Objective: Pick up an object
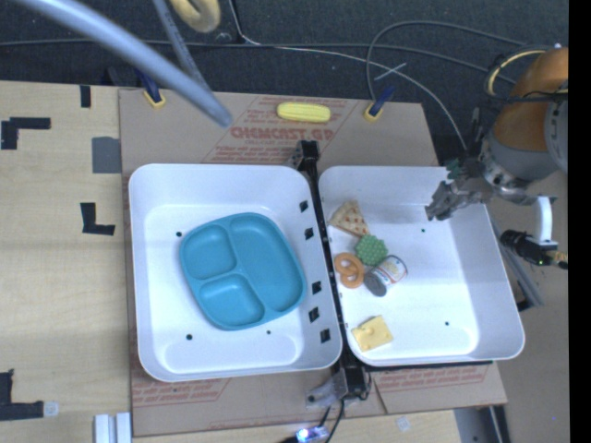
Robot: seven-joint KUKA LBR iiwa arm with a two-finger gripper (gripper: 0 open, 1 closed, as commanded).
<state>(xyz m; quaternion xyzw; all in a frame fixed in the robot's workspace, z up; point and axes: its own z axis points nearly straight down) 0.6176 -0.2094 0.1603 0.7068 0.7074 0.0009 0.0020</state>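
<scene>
From my feed the pincer [441,203] is just a dark blur over the right bin [480,275], so I can't tell how its fingers sit. The arm [531,127] runs off the right edge. The small can [391,270] label is too tiny to read, and the grey lump [375,284] touching it is anyone's guess.

Pale wooden bench [55,247] with black tape marks, cardboard sheet [268,132] clamped on top, dark carpeted floor [305,17] beyond

Even, bright overhead light, soft shadows (mild blur throughout), white bins [148,247] slightly glaring.
</scene>
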